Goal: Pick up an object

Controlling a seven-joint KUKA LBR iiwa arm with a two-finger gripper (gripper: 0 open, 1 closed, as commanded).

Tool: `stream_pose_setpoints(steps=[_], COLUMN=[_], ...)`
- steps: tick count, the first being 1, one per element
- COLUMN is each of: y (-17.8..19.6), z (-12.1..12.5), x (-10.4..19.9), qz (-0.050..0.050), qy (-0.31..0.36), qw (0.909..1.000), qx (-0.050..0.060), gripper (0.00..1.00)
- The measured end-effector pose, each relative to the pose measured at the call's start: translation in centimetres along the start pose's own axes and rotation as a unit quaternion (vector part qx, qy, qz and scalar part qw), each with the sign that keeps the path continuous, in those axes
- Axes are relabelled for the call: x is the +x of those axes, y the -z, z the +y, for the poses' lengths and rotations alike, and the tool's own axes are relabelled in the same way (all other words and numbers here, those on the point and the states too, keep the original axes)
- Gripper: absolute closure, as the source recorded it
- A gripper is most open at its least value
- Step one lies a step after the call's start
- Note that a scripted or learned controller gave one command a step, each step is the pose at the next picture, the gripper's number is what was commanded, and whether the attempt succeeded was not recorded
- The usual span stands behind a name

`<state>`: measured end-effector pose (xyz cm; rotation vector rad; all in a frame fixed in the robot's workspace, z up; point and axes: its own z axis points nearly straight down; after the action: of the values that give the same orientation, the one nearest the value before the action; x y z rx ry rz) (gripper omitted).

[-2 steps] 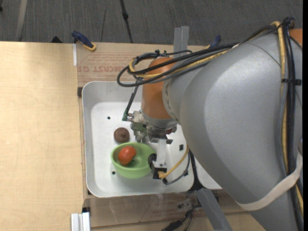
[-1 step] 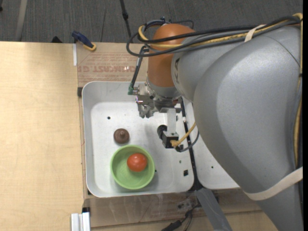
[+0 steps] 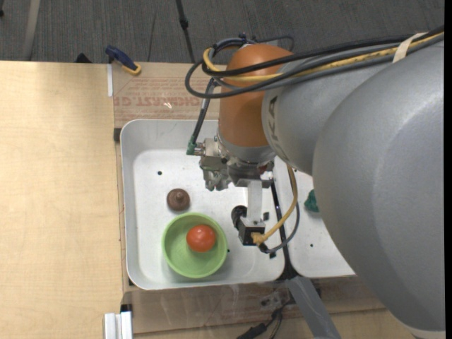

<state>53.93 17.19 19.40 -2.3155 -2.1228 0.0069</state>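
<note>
Gripper point(image 3: 217, 178): low over the middle of the left shallow white bin point(image 3: 134, 182); whether clenched or released cannot be told.
Small brown domed lump point(image 3: 178, 200): on the bin floor just left of the gripper, apart from it.
Round green plastic bowl point(image 3: 176, 254): nearer, holding a red-orange ball point(image 3: 201, 238).

Grey arm point(image 3: 381, 154) w/ orange band point(image 3: 247, 97), blk & yellow cables point(image 3: 318, 54), silver wrist point(image 3: 224, 164).

Right bin point(image 3: 321, 256) largely covered by the arm point(image 3: 381, 175), itself cut off at the right edge. Teal object point(image 3: 311, 202) inside half hidden; kind indeterminable.
</note>
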Motion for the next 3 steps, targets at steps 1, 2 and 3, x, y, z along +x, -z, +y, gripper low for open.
stream_pose_setpoints(steps=[1,2,3], y=[10.1,-10.3,-10.3], z=[-3.9,-4.9,-2.3], x=[3.7,5.2,5.4], qz=[0.0,0.0,0.0], qy=[-0.066,0.028,0.296], qw=[0.9978,0.9996,0.9553], qx=[-0.001,0.0,-0.001], gripper=[1.0,1.0,1.0])
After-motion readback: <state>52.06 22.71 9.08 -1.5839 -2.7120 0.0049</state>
